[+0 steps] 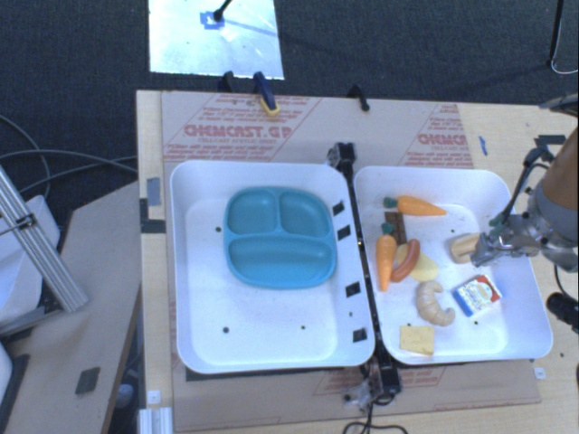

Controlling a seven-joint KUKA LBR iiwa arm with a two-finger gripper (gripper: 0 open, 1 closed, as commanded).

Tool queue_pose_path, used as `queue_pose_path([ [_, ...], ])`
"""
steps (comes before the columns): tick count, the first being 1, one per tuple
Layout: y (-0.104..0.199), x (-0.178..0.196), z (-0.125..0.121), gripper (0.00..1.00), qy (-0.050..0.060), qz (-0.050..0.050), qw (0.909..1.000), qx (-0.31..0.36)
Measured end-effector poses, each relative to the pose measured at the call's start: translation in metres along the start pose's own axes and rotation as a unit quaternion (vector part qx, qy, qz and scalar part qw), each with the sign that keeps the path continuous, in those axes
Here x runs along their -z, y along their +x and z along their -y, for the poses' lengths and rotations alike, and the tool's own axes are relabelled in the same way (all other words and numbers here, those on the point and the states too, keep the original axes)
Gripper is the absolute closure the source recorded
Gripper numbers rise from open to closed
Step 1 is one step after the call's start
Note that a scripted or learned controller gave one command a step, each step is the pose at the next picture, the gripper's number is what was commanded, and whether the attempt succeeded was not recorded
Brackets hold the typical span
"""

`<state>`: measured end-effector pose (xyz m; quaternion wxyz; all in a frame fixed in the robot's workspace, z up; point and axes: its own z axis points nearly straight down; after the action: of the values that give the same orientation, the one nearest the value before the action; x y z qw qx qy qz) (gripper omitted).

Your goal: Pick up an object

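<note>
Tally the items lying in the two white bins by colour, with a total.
Blue: 1, the divided plate in the left bin
Orange: 2, both carrots
Red: 1, the sausage
Yellow: 2, the cheese wedge and a pale yellow piece
Tan: 2, the croissant and a bread roll
Brown: 1, the dark bar
White and blue: 1, the small carton
Total: 10

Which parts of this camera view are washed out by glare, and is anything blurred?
Camera view: glare bleaches the metal sheet at top and the white bins' rims; the gripper over the right bin looks soft and blurred; the blue plate and carrots stay clear; shadows are faint.
</note>
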<state>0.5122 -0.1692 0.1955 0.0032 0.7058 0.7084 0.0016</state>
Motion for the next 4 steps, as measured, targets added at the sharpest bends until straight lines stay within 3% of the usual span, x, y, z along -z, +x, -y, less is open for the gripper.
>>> queue_pose_path([
  [1,0.000,0.031,-0.002,1.00,0.001,0.000,1.0000,0.000],
  [3,0.082,0.029,-0.084,1.00,0.000,-0.002,1.0000,0.004],
  [4,0.105,0.022,-0.098,1.00,0.002,-0.001,1.0000,0.002],
])
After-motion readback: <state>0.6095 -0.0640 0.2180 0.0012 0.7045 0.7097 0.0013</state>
